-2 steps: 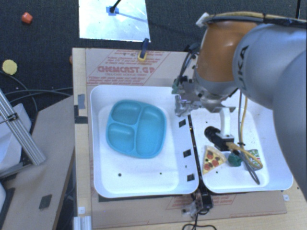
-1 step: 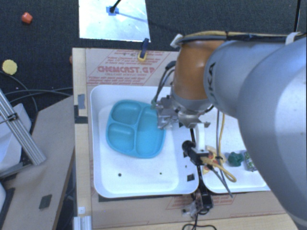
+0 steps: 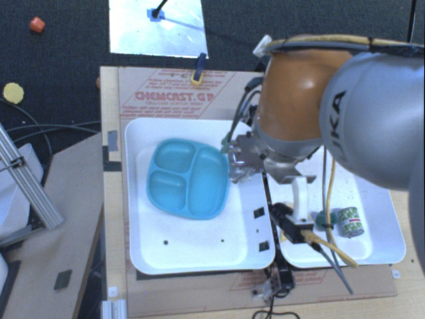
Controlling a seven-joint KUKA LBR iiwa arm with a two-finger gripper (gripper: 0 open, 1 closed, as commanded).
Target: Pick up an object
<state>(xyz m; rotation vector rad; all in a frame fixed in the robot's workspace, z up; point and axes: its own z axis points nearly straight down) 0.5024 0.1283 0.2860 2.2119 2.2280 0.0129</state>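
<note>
- Gripper [image 3: 240, 163] sits at the plate's [image 3: 187, 179] right edge in the left bin [image 3: 199, 258]. Cannot tell how its jaws stand, since the wrist hides them.
- Plate: blue, divided, lying flat. A rim pinch looks like the only workable hold; judgement.
- Can [image 3: 350, 221], small, lies in the right bin [image 3: 385, 244], well apart from the gripper.
- Bare bin floor below the plate gives room; the divider wall runs just beside the gripper, so a collision is possible.

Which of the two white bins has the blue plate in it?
The left bin, the one farther from the arm's side. The blue divided plate lies in it, while the right bin holds a small green can.
</note>
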